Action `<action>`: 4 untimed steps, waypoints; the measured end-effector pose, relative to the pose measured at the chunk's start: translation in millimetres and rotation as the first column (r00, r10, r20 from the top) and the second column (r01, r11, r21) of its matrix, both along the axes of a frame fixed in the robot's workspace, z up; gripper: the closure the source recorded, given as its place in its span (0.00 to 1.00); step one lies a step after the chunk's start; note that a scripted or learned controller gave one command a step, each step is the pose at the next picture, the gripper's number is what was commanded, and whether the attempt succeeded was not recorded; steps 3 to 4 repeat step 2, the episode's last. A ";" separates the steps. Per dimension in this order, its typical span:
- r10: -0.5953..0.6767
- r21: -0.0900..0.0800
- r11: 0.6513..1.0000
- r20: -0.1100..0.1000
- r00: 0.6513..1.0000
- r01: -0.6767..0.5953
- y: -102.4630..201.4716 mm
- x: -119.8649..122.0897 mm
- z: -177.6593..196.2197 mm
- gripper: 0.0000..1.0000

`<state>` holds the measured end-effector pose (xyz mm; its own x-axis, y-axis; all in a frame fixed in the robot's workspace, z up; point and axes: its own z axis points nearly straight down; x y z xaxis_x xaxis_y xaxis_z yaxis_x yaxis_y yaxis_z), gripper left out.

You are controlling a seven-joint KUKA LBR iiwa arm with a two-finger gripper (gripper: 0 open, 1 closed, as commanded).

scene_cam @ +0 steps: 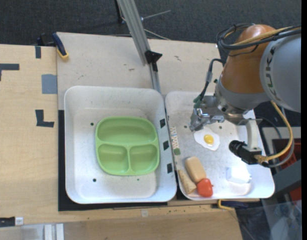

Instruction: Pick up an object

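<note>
Overhead, a robot arm reaches from the right into the right-hand of two white bins on a desk.

Its claw (199, 120) hangs low over the upper left part of the right bin (182, 100), just above and to the left of a toy fried egg (207, 140); whether the claw is open or closed, and whether it holds anything, cannot be told from this angle. Below the egg, near the bin's front edge, lies a tan bread roll (195, 168), with a longer piece of bread (186, 182) beside it and a small red tomato (205, 187) touching the roll's lower end. A pale, whitish object (239, 174) sits toward the bin's lower right corner. The left bin (78, 104) holds a green plate (127, 145) with three compartments, lying flat near its middle.
</note>
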<state>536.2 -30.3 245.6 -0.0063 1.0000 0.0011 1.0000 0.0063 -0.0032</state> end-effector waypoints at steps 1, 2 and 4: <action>0.001 0.000 1.000 0.001 1.000 -0.001 46.5 5.0 1.8 1.00; 0.002 0.000 1.000 0.001 1.000 -0.002 105.9 15.0 -0.6 1.00; 0.002 0.000 1.000 0.001 1.000 -0.002 105.9 15.0 -0.6 1.00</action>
